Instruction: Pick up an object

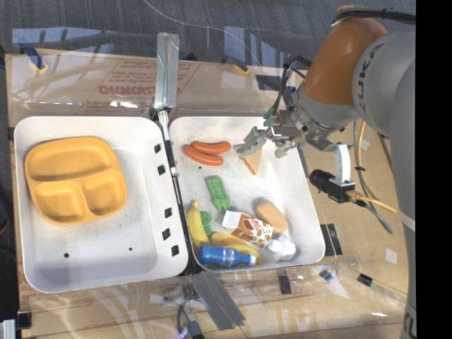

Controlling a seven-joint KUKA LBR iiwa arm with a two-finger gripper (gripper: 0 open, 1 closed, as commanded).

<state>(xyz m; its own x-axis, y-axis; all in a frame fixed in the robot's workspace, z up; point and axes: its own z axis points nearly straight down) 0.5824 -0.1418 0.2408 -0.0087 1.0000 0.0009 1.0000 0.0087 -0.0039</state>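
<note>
Camera view has the claw [266,141] hanging over the back part of the right bin [304,189], fingers spread apart with nothing between them. One fingertip sits right above the cheese wedge [251,162], maybe touching, can't really say. That wedge lies near the bin's middle-back, its narrow tip pointing toward the front of the surface. Hot dogs [207,152] lie just left, long axis running left-right. Yellow tray [74,179] sits in the left bin [42,260].

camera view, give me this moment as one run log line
gripper: over right bin, open | cheese wedge: just below fingers, not held | sausages: to its left | yellow tray: left bin
</note>
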